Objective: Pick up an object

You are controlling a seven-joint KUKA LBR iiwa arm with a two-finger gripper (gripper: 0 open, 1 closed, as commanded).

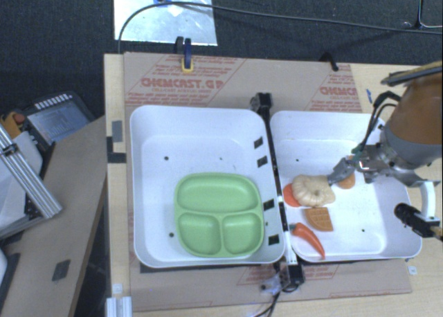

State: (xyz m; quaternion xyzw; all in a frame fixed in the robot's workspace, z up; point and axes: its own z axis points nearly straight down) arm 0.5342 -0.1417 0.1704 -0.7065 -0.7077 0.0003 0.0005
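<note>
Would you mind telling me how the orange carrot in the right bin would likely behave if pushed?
The carrot looks tapered and rounded, so it would probably roll or pivot. Its glossy surface suggests slippery plastic. It lies near the bin wall, which may stop it.

Four small objects are seen in the right bin (360, 136), gathered near its left wall. A pale cream piece (312, 189), rounded and lumpy like a small pumpkin or a bun, is laid in the middle of the group. A flat red piece (291, 198) is partly covered by it on the left side. An orange wedge (320, 220) with a waffle-like pattern is placed just below the cream piece. An orange-red carrot (309, 238) with a green end is laid slantwise at the front, near the wedge
</note>
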